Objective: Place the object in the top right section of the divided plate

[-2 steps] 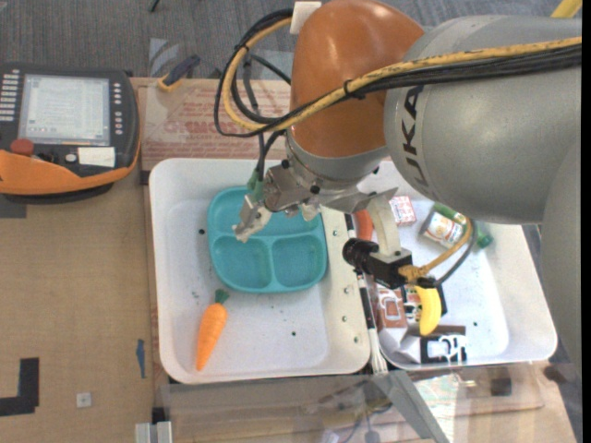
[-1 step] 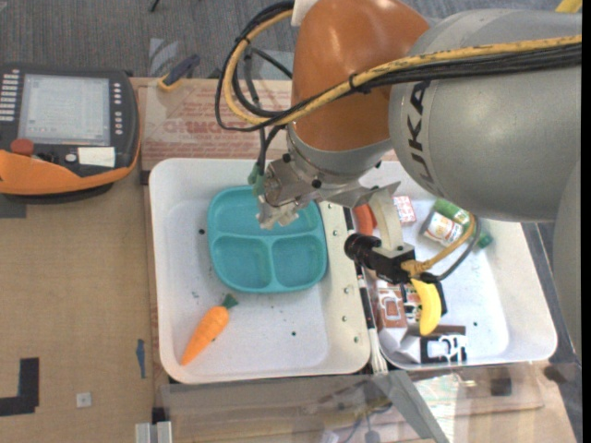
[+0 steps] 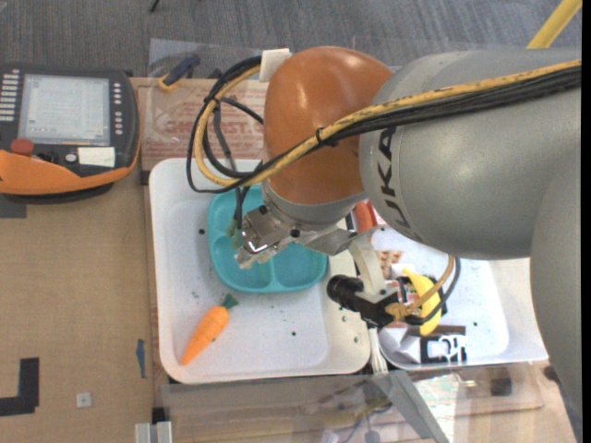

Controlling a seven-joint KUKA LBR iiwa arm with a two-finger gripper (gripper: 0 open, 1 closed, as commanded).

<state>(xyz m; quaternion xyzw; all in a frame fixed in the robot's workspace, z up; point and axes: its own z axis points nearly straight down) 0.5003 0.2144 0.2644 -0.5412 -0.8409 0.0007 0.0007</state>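
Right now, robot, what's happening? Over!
End effector low over the teal divided plate, fingers unclear. Carrot lying in the left bin, below the plate. Arm covers much of the plate.

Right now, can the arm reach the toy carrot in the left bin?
Probably yes. The carrot lies alone on the bin floor, apart from the teal plate, with nothing over it; the gripper is over the plate nearby.

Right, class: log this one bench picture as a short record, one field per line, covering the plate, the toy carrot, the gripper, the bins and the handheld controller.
plate: teal divided plate in the left bin, partly under the arm
carrot: orange toy carrot on the bin floor, below-left of the plate, apart from it
gripper: gripper over the plate; finger state cannot be told
right bin: right bin holds a yellow item and other small things
controller: handheld controller at upper left, outside the bins
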